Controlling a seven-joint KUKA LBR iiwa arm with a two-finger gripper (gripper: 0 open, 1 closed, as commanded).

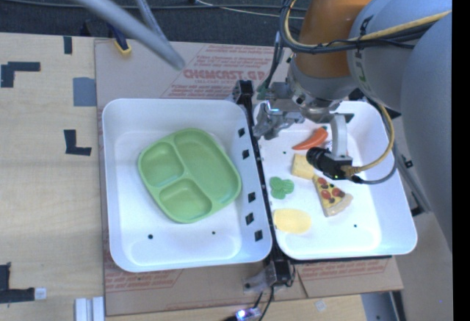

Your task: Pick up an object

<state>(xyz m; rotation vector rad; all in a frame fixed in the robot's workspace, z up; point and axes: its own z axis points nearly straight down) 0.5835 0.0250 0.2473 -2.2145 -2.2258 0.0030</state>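
The right bin (382,235) holds several toy foods: an orange carrot-like piece (311,139), a yellow cheese wedge (300,165), a pizza slice (332,195), a small green piece (280,186) and a flat yellow piece (292,221). My gripper (273,121) hangs over the bin's back left corner, close to the divider between the bins and just left of the orange piece. The arm's wrist covers the gripper from above. Nothing is seen in its grasp.
The left bin (125,239) holds a green divided plate (189,173). A black cable end (325,162) dangles from the wrist over the cheese wedge. The grey arm fills the upper right, above the right bin's far side.
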